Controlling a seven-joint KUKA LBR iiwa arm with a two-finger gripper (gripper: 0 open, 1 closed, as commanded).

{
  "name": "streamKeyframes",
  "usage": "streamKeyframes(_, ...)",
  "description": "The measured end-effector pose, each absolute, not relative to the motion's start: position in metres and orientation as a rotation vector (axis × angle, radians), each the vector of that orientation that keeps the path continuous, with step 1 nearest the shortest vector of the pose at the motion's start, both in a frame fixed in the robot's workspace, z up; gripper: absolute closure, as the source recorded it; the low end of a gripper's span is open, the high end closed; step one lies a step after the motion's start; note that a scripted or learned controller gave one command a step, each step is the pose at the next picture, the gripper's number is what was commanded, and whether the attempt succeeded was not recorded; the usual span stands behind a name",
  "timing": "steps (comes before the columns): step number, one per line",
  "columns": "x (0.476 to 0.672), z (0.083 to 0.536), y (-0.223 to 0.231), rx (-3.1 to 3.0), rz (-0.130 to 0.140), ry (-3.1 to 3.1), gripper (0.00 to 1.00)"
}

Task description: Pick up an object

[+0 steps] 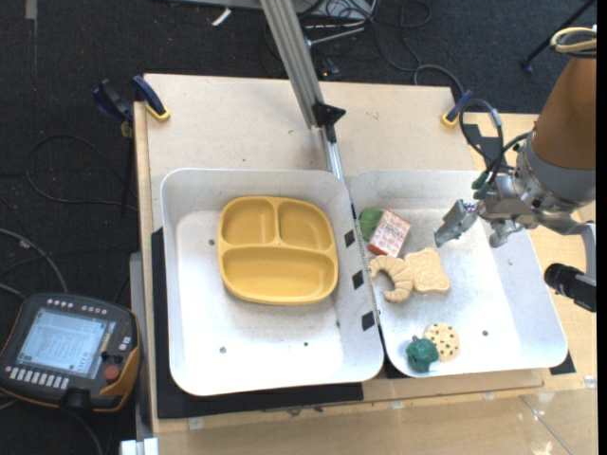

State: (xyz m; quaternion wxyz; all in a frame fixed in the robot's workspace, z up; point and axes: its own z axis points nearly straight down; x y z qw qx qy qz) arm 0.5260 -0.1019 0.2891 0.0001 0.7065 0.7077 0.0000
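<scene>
Yellow tray [278,250] fills the left bin [190,349]; right bin [512,320] holds a croissant [396,278] beneath open, empty jaws.

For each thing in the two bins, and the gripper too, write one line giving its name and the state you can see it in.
Yellow divided tray: upright in the left bin, its compartments bare.
Croissant: lying flat, touching the toast.
Toast: lying flat in the right bin.
Red-and-white packet: lying tilted near the bin's left wall.
Cookie: flat, beside the broccoli.
Broccoli: resting near the front edge.
Gripper: above the right bin, holding nothing.
</scene>
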Motion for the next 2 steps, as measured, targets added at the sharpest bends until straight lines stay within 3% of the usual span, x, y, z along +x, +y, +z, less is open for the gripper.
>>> streamKeyframes(1, 0.526, 0.289, -0.102, 2.220, 0.000, 2.222, 0.00)
streamKeyframes(2, 0.526, 0.246, -0.102, 2.224, -0.005, 2.224, 0.00)
